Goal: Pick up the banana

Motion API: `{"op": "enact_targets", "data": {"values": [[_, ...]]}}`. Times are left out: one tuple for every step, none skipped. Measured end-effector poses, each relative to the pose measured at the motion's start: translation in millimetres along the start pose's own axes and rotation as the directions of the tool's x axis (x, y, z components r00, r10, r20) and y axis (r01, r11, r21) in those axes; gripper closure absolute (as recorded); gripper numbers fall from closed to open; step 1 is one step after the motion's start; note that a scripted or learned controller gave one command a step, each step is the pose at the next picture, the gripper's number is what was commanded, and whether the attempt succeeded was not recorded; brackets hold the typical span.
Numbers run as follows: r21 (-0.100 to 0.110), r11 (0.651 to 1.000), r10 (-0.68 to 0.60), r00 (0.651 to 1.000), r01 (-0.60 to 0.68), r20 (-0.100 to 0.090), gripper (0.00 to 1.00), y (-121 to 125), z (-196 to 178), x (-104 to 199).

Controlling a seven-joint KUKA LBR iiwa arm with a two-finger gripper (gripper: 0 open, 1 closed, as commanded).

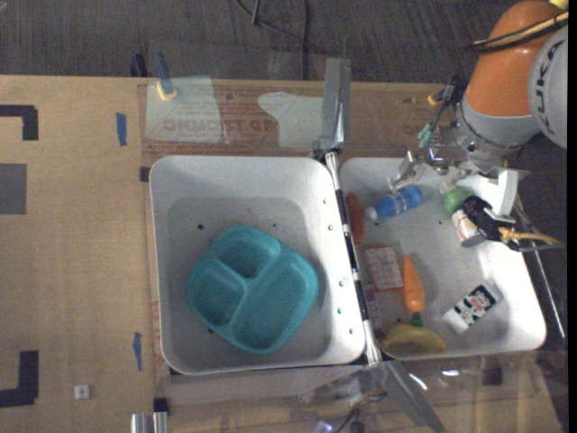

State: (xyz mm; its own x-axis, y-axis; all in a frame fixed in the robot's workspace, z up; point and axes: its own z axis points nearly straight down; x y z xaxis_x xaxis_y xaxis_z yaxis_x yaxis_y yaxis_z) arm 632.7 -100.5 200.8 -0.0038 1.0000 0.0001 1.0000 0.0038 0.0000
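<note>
Camera view showed the claw (425, 158) over the far side of the right bin (527, 332), just above or beside a small blue bottle (397, 204). Whether it was wide or narrow could not be told from that slant, and nothing could be seen held in it. A green object (455, 199) lay close by, toward the arm. A reddish, sausage-like piece (355, 216) lay along the wall shared with the left bin (171, 242). Nearer the camera were a printed packet (383, 267) and, just beside it, an orange carrot (413, 284). A small black-and-white carton (473, 305) sat to the carrot's right.

The banana (415, 338) lay against the near wall of the right bin, close to the corner by the divider and well apart from the claw. The carrot's lower end touched it or stopped just short.

The pick looked risky in several ways. With the wall so close behind the banana, a descent could have struck the rim or found room on only one side of the fruit. The carrot was near enough to be pinched with the banana or instead of it. The banana's curved, smooth skin could have slipped out of an off-centre grip. A careless start could also have knocked the bottle.
</note>
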Motion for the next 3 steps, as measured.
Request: {"op": "enact_targets", "data": {"values": [[-0.001,0.962,-0.273,0.962,0.273,0.0,0.0,-24.2,97.5,-28.5],[0.027,0.999,0.026,1.0,-0.026,-0.008,0.0,28.6,97.9,-45.3],[-0.005,0.963,-0.268,0.963,0.268,0.003,0.0,-24.9,113.2,-90.2]]}}
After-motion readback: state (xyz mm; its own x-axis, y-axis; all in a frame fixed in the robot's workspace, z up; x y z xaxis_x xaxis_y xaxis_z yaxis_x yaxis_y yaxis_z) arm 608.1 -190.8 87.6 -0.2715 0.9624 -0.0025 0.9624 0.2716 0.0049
